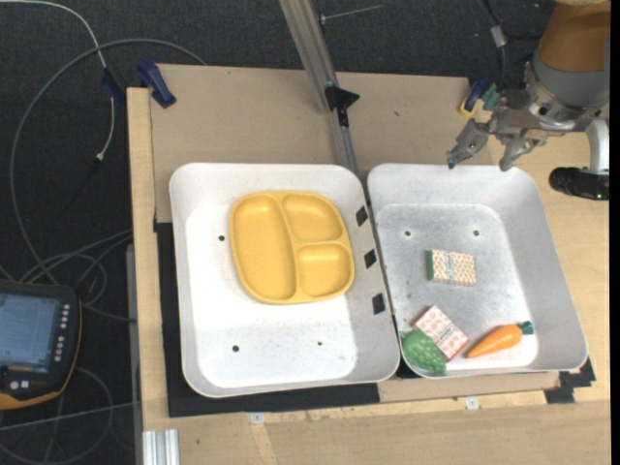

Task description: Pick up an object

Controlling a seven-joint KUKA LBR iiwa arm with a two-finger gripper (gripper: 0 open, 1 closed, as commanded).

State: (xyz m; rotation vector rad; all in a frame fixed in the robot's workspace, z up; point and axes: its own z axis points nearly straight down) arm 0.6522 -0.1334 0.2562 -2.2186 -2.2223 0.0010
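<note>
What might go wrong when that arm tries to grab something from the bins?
The carrot, green toy and checkered packet crowd the right bin's near wall, so a grab there could catch two things or hit the wall. The gripper, jaws spread, hangs over the far rim, away from them. The flat patterned box may slip.

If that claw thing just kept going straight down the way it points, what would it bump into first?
Probably the far rim of the right bin. The gripper, fingers apart, hangs above that edge, well short of the toys; depth is hard to judge.
</note>
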